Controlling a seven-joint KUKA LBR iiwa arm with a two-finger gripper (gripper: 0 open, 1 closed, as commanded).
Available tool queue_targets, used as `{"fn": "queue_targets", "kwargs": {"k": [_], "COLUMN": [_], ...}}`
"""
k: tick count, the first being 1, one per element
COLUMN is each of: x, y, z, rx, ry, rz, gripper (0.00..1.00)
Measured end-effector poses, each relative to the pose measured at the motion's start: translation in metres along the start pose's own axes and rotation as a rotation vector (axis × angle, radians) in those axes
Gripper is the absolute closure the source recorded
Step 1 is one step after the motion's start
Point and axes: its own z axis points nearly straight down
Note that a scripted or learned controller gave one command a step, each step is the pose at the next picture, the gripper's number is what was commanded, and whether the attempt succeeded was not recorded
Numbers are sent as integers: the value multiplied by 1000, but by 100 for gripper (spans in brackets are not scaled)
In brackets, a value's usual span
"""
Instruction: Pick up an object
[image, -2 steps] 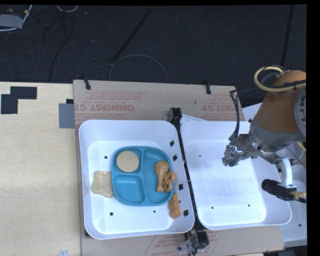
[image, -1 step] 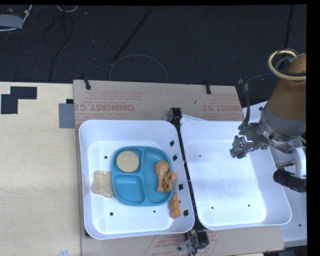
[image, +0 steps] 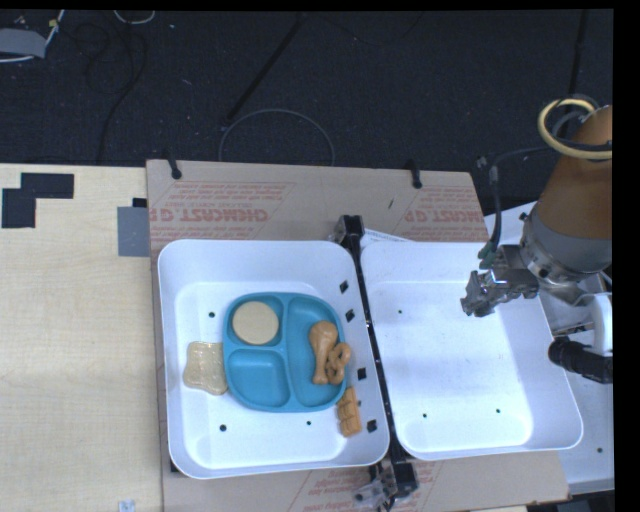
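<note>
The gripper (image: 483, 297) hovered over the right bin (image: 450, 420), near its right edge; whether its claw was wide or narrow, I couldn't tell. Every object sat in the left bin (image: 190, 440): blue tray (image: 268, 385), pretzel (image: 328, 352), round cracker (image: 255, 322). Nothing picked up yet.

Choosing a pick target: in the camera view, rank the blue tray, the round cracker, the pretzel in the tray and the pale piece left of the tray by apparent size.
1. blue tray, clearly largest.
2. pretzel, round cracker and pale piece: they look too alike to rank.
</note>
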Motion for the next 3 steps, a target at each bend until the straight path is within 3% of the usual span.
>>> {"fn": "queue_targets", "kwargs": {"k": [3], "x": [156], "y": [35], "z": [1], "rx": [1], "ry": [0], "rz": [-1], "gripper": [100]}}
